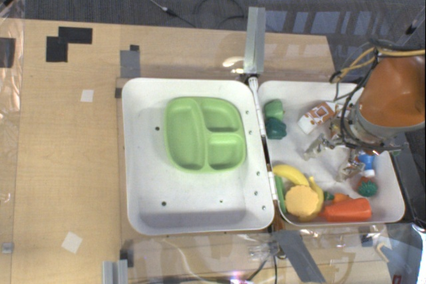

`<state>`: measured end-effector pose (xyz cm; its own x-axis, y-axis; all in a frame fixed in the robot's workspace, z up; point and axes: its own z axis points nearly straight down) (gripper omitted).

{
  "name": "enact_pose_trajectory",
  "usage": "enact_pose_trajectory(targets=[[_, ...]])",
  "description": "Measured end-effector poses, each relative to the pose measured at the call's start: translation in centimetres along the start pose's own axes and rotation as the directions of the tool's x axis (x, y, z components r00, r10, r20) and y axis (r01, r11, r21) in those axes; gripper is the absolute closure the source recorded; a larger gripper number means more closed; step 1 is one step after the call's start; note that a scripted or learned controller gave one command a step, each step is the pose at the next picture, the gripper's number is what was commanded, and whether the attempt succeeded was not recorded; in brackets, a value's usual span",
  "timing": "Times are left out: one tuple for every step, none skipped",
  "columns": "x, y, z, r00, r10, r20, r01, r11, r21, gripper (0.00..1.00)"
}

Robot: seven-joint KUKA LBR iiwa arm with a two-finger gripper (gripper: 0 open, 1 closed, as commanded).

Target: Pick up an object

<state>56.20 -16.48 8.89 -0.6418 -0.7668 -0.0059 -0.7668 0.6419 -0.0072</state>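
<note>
Where the arm reaches in from your right, its gripper hangs over the middle of the right bin, fingers spread apart with bare white floor showing between them and nothing held. Just beside its upper finger lies a small white and orange carton. Close by the lower finger you see a little blue and red item and a dark green piece near the bin's right wall.

Along the divider edge sit two green blocks, one atop the other in view. Crowded against the near rim are a yellow banana, a yellow round toy touching it, and an orange carrot pressed to the front wall.

You have open floor in the centre of that bin, between carton and banana. Left of the divider, the left bin carries a green divided plate, set well clear of all four walls. Both bins rest on the wooden bench.
</note>
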Motion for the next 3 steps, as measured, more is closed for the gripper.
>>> enact_pose_trajectory(targets=[[-5.3, -9.6, 0.4, 0.999, 0.035, -0.001, -0.035, 0.999, -0.007, 0.0], [-1.9, -5.3, 0.2, 0.999, -0.038, 0.0, 0.038, 0.999, -0.003, 0.0], [1.9, -1.1, 0.0, 0.994, 0.11, 0.001, -0.11, 0.994, 0.002, 0.0]])
